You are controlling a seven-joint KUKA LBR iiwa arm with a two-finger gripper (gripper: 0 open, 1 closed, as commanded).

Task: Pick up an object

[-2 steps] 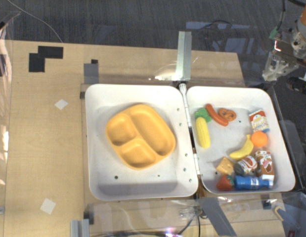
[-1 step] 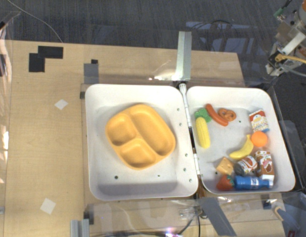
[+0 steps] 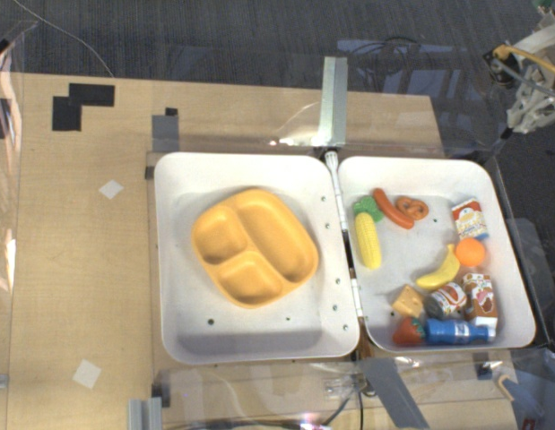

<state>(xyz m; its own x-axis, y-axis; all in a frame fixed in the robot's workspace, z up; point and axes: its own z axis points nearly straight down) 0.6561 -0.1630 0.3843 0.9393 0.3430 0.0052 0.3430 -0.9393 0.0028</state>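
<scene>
The right bin (image 3: 501, 206) holds several toy foods. A yellow corn cob (image 3: 368, 240) lies near its left wall, with a green piece (image 3: 364, 208), a red pepper (image 3: 390, 210) and a pretzel (image 3: 411, 208) behind it. On the right side are a small carton (image 3: 468, 217), an orange (image 3: 471, 252) and a banana (image 3: 438, 273). At the front sit a cheese wedge (image 3: 406, 302), two cans (image 3: 446, 299), a blue bottle (image 3: 456, 331) and a red strawberry (image 3: 405, 331). My gripper (image 3: 531, 97) hangs at the top right, beyond the right bin's far corner and apart from every object.
The left bin (image 3: 178, 321) holds a yellow divided plate (image 3: 253, 245). A metal post (image 3: 333, 101) stands behind the seam between the bins. Black tape marks (image 3: 80, 104) lie on the wooden bench at the far left.
</scene>
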